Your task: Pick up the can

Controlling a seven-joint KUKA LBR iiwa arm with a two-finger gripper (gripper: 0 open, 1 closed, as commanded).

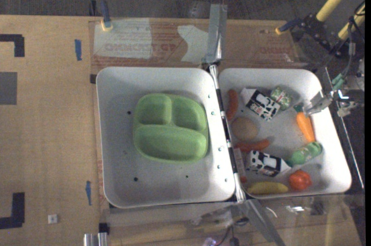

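Note:
The can (282,97), green with a pale label, lies on its side in the upper part of the right bin (342,166), touching a black-and-white carton (261,105) on its left. My gripper (317,104) hangs over the right bin's upper right area, to the right of the can and apart from it. It sits just above the top end of an orange carrot (305,126). Nothing shows as held in it.
The right bin also holds an orange sausage (232,103), a brown ball (245,128), a red chili (255,145), a second carton (266,163), a green bottle-like item (306,152), a red pepper (299,179) and a banana (267,187). A green divided plate (171,127) lies in the left bin (113,140).

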